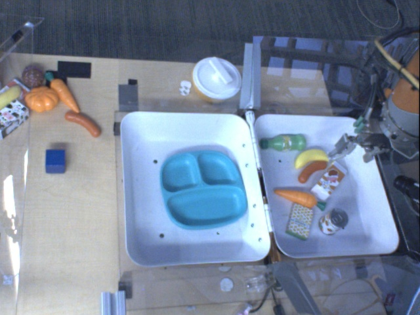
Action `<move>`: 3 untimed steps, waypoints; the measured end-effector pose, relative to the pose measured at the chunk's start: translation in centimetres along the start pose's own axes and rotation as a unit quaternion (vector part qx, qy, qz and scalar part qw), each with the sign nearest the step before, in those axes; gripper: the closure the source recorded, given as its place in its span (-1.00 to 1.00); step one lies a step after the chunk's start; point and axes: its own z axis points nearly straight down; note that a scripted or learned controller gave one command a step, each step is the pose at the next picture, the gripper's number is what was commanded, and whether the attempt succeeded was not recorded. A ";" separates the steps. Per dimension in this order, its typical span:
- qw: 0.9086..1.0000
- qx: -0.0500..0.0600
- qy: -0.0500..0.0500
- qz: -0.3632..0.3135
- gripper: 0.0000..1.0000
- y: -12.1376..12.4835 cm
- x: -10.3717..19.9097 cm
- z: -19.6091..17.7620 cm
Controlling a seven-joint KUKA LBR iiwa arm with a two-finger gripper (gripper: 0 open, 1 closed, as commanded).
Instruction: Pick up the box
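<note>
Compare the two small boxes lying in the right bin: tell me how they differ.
The white carton is mostly white with red-brown markings; the green box is green-yellow with a speckled print. The white carton lies higher in the right bin, beside the sausage and nearest the gripper; the green box lies lower, just below the carrot. Both lie flat, slightly tilted, and untouched.

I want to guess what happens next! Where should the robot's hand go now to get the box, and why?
Probably a little left and down. The gripper hangs over the right bin's far edge, and the small box lies just below and left of it, beside the banana and sausage. It isn't holding anything yet.
</note>
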 end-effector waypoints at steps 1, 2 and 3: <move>1.000 -0.002 0.000 0.003 -1.00 -2.7 1.1 12.1; 1.000 -0.004 -0.001 0.003 1.00 -2.5 1.1 10.9; 0.997 -0.001 0.000 0.080 1.00 2.7 7.8 1.2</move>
